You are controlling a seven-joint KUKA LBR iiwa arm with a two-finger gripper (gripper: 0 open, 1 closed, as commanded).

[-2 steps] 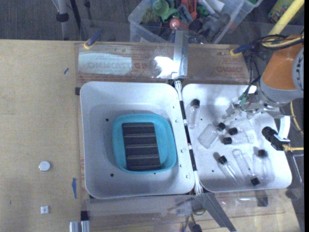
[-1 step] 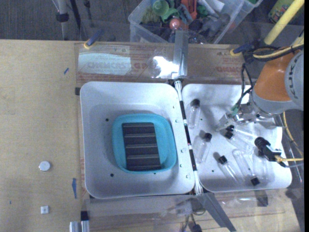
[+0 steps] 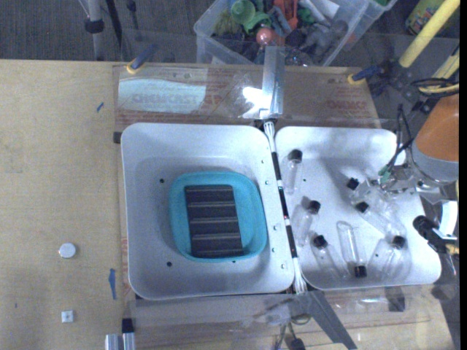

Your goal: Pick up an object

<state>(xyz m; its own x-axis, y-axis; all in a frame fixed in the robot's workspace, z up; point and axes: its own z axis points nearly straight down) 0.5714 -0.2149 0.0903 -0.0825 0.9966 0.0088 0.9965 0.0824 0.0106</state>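
Bright, even overhead light with a cool cast.
You get glare off the metal strip (image 3: pixel 273 79) above the white bins (image 3: pixel 146 152), soft shadows, and slight overall blur.

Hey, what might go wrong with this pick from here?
The vials in the right bin are clear and hard to make out against the white, so the gripper may miss. Several lie close together, so closing on one could knock another. Being smooth, one might slip.
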